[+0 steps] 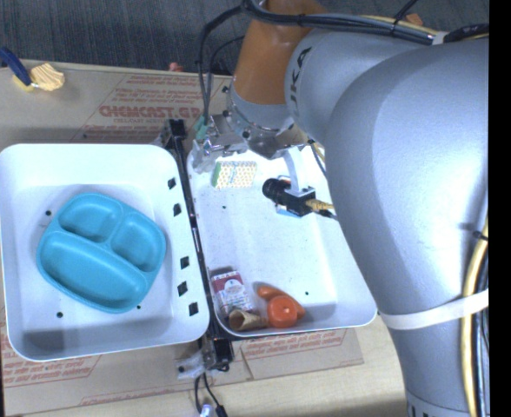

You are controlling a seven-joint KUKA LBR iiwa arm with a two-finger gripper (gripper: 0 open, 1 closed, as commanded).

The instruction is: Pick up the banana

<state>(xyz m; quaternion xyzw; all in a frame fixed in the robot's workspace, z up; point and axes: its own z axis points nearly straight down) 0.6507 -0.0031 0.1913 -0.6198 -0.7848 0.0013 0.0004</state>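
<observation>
My gripper (214, 150) hangs over the far left corner of the right bin (264, 241), close to the divider between the bins. Just below and to the right of it lies a small white pad with green and yellow dots (235, 175); whether it is touched I cannot tell. A thin yellow sliver (315, 153) peeks out from under the arm at the bin's far right; what it is stays unclear. The big grey arm hides the bin's right side.
A red packet (227, 287), an orange round thing (282, 309) and a brown piece (245, 321) lie at the right bin's near edge. A blue compartment plate (102, 250) fills the left bin (12, 233). A yellow and blue item (40, 76) lies on the cardboard.
</observation>
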